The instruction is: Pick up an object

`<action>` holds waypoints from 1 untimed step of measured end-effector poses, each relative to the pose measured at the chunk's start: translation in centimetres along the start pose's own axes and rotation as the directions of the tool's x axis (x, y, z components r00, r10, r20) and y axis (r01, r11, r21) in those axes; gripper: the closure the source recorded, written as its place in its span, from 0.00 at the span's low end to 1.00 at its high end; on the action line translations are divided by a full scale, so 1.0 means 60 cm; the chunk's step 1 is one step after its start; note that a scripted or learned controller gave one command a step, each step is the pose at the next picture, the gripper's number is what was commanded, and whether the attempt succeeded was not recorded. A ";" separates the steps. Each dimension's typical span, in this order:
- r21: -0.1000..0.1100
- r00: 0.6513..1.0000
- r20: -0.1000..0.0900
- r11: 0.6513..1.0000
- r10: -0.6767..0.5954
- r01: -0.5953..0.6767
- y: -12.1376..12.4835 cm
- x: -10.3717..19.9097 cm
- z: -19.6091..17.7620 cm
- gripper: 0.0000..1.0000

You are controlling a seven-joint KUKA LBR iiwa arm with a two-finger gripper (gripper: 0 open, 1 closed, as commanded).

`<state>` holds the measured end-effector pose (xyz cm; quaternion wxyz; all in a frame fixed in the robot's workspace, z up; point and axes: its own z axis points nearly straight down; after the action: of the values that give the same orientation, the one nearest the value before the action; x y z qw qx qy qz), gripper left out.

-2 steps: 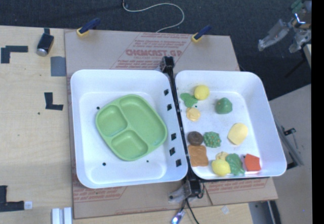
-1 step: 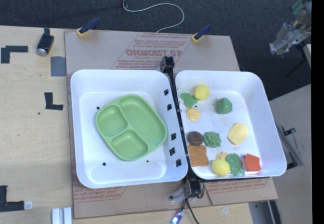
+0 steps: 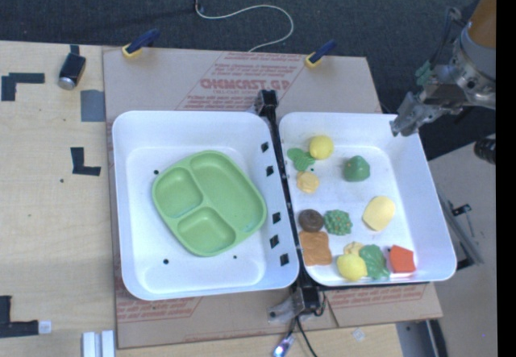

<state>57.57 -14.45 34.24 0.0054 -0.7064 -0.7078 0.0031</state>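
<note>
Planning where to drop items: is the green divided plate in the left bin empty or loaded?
Empty. The green three-compartment plastic plate lies flat, right side up, and all three compartments show bare green.

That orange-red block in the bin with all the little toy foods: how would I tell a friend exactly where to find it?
Start at the right bin, the one full of small toys. Follow its near edge to the corner farthest from the green plate. The orange-red block sits there beside a green piece, the only boxy, flat-sided item among rounded ones.
</note>
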 end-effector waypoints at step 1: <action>0.000 1.000 0.000 1.000 0.001 -0.001 -0.077 0.051 0.125 1.00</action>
<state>52.84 -11.38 26.82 0.0055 -0.7068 -0.7074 0.0033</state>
